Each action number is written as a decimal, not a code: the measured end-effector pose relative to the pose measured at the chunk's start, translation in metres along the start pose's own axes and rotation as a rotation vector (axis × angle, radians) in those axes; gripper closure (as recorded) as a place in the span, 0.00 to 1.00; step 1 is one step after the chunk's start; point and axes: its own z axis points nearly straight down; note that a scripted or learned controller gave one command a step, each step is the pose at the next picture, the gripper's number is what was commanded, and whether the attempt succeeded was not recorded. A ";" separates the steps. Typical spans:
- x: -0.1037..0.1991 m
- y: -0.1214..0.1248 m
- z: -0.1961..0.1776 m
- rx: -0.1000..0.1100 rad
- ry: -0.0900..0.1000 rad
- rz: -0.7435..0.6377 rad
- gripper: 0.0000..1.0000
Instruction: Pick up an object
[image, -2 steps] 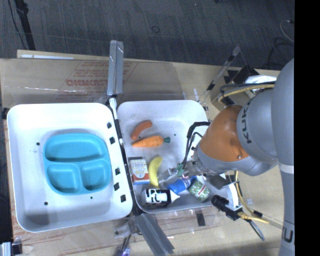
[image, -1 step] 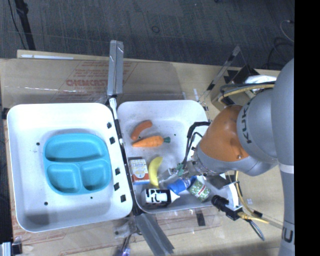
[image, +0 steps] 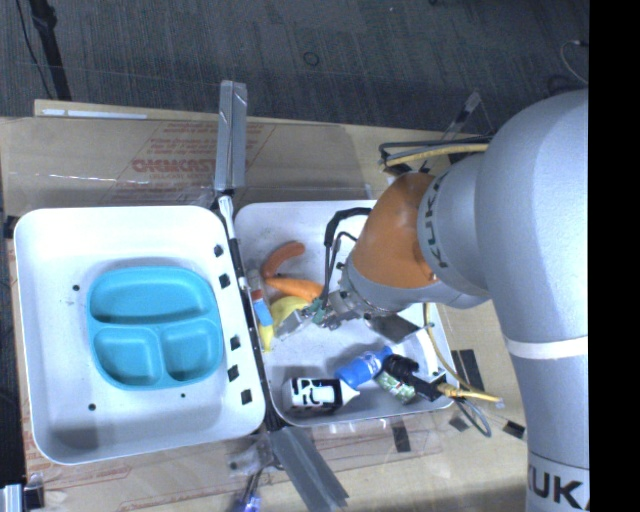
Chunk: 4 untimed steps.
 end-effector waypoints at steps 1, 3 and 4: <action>-0.035 0.050 0.001 0.024 -0.012 -0.021 0.00; -0.070 0.102 0.006 0.039 0.010 -0.163 0.00; -0.061 0.103 0.006 0.045 0.008 -0.250 0.00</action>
